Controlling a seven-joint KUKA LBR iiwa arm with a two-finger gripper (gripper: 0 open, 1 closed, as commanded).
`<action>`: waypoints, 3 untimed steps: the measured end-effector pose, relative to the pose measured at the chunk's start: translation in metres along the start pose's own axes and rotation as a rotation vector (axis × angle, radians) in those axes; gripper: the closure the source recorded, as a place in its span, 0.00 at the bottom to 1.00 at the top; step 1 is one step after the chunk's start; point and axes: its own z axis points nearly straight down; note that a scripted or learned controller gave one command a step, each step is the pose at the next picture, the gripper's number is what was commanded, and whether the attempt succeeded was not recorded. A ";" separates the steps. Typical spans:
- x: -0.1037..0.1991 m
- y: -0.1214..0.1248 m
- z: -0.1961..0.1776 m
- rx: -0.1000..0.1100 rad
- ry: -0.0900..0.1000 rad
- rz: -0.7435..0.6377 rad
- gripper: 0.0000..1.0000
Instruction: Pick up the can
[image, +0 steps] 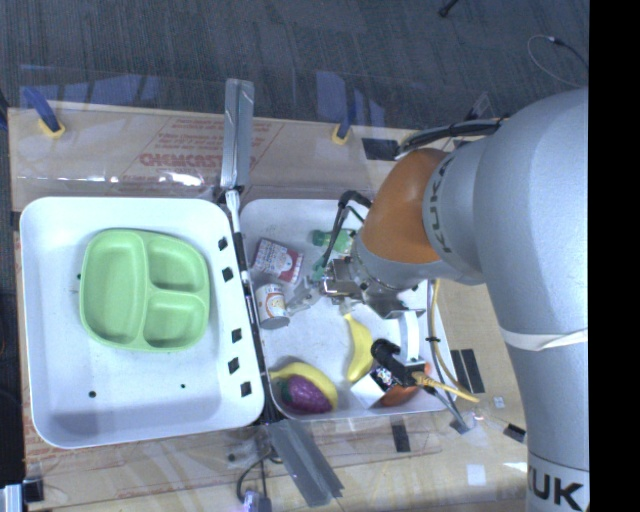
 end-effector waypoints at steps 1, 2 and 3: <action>-0.058 -0.038 0.018 -0.001 0.001 -0.055 0.00; -0.076 -0.062 -0.002 -0.002 0.002 0.123 0.00; -0.070 -0.072 -0.005 -0.001 0.002 0.122 0.00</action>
